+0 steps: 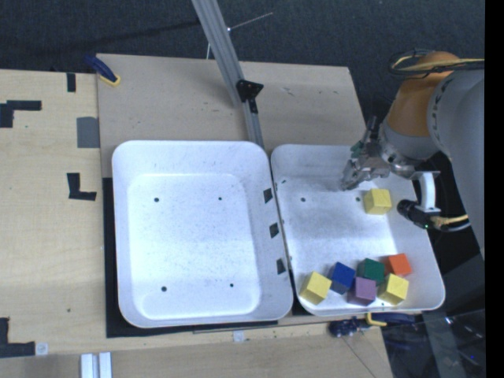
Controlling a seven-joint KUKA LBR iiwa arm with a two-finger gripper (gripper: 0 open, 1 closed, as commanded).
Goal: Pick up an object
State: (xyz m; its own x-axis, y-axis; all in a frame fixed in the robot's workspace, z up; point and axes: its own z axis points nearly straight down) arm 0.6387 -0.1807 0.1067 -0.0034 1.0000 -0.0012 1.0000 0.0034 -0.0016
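Two bins side by side on the bench (47,235): left bin (189,152) mid frame, right bin (315,157) just beside it. One block (377,201) alone in the right bin's upper part, right by the gripper (356,173). Five blocks (358,280) bunched in its lower right corner, touching. Pole (224,50) slanting from the top of the frame down between the bins.

We see a pale wooden tabletop (173,101) carrying two white bins side by side, the left bin (122,211) and the right bin (315,160).
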